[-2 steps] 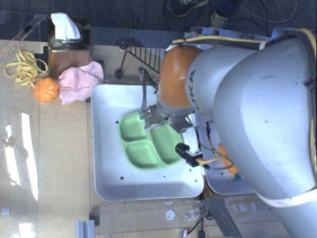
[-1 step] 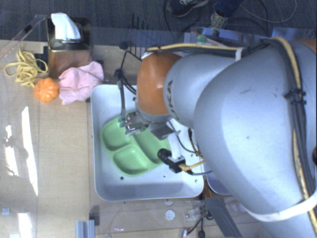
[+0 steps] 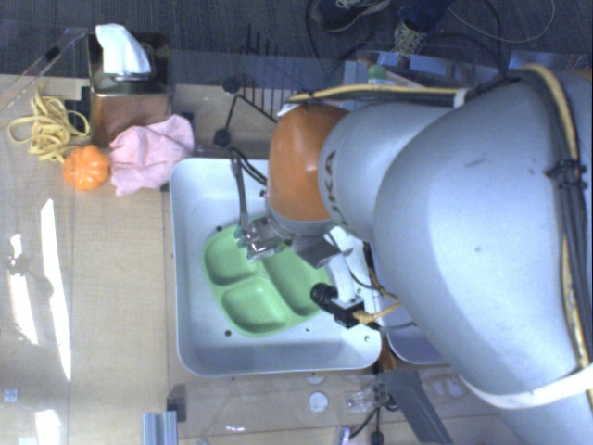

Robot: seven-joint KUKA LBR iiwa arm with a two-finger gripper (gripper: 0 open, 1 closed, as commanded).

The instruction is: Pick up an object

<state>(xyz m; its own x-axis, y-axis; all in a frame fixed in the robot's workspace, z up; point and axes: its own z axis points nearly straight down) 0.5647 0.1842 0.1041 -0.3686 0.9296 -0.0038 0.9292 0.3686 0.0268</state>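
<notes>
The gripper (image 3: 252, 241) is low over the green divided tray (image 3: 261, 290) in the left white bin (image 3: 190, 248). The tray lies directly under it, extending below. The jaws' state cannot be told.

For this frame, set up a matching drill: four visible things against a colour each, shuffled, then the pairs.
Things:
1. divided tray
2. cloth
3. small pumpkin
4. tangled cord

Colours:
A. orange
B. yellow
C. green
D. pink

Pairs: 1-C, 2-D, 3-A, 4-B. The tray lies in the white bin, under the arm; the other three sit on the bench to the bin's upper left.
</notes>
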